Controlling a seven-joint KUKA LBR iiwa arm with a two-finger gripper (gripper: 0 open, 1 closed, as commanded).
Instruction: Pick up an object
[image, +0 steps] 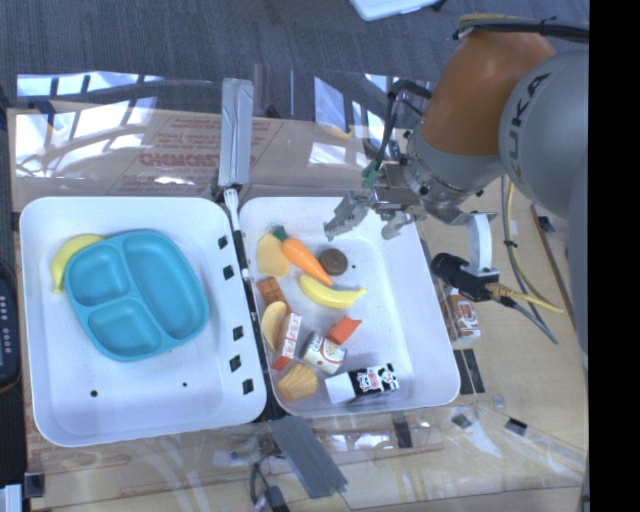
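Observation:
My gripper (370, 222) hangs over the back of the right bin (420, 300), open, with nothing between its fingers. Just below and left of it lie a carrot (305, 258) and a small brown round piece (334, 262). A yellow banana (330, 292) rests in the bin's middle. Toward the front sit an orange-red piece (345, 330), a small carton (324, 352), a red-and-white packet (289, 338), a black-and-white carton (365, 383) and a tan ridged piece (297, 380). A pale yellow piece (270, 255) and a brown block (270, 291) lie along the bin's left wall.
The left bin (60, 400) holds a blue divided plate (135, 292) with a yellow banana-shaped piece (68, 255) at its upper left. The arm's orange band (480, 80) and grey body fill the upper right. Cables (530, 290) run beside the right bin.

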